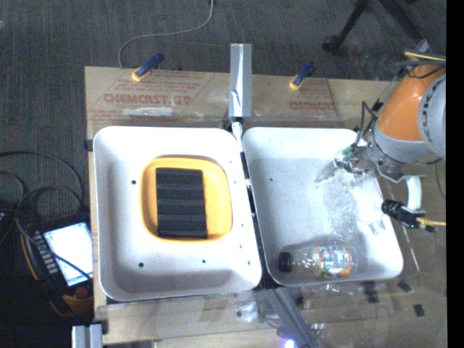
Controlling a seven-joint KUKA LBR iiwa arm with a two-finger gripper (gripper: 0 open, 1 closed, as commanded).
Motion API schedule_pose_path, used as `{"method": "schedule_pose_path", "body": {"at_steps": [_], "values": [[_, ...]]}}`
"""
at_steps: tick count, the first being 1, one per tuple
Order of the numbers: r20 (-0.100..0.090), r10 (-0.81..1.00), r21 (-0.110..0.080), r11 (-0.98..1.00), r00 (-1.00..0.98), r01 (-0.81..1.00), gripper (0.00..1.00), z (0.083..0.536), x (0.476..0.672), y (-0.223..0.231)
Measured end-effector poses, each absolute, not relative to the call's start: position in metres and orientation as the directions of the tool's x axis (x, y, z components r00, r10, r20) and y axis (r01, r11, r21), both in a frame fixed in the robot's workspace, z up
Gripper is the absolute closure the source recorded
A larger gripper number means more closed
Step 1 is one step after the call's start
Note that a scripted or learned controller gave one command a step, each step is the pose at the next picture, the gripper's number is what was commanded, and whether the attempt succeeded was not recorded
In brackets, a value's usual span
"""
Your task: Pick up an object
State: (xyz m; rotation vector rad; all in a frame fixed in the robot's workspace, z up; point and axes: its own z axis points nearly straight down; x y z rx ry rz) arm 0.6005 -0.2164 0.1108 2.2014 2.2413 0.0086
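A clear plastic bottle (319, 260) with a black cap and an orange-and-white label lies on its side along the front wall of the right bin (290, 158). Crumpled clear plastic (338, 193) lies in that bin's right half, stretching from the far right corner toward the bottle. My gripper (353, 157) hangs low over the far end of this plastic, at the bin's upper right, below the orange band of the arm (406, 114). In the left bin (116, 194) a yellow block with a black ribbed top (183, 200) rests flat in the middle.
A grey upright post (239, 85) stands behind the seam between the bins. Two blue-and-yellow clamps (147, 67) hold the board at the back. Cables and a tablet (65, 249) lie on the floor to the left.
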Motion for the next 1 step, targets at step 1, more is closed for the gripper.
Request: {"method": "schedule_pose_path", "body": {"at_steps": [1], "values": [[-0.002, 0.987, -0.001, -0.162, 0.162, 0.987, 1.00, 0.2157, 0.6128, -0.1766]]}}
